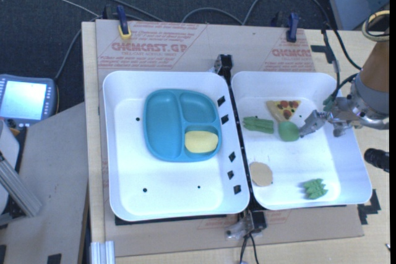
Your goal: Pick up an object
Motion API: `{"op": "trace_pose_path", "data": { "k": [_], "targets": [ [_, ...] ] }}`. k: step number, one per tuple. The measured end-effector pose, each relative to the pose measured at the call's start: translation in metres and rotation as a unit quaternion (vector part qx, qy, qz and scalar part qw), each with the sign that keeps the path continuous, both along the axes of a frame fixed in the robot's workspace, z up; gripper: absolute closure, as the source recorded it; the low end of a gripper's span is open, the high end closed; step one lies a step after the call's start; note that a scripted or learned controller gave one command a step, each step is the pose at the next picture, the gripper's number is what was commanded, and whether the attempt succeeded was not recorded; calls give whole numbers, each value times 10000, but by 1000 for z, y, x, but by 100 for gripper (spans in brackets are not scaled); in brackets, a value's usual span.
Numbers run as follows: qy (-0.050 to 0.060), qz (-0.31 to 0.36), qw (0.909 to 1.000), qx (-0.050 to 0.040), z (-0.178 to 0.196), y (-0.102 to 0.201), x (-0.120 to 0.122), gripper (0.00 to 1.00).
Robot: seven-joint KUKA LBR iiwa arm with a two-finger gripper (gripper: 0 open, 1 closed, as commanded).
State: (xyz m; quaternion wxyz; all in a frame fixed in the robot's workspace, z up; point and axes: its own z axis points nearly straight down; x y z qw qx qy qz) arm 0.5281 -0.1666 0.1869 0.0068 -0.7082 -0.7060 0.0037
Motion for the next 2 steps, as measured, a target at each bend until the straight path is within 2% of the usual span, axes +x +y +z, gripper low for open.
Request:
{"op": "trace_pose_path", "data": {
  "k": [1, 2],
  "targets": [
    [-68, 17, 10000, -15, 7, 0, 3, 0],
    [-53, 12, 10000, -9, -39, -6, -2, 0]
  ]
}}
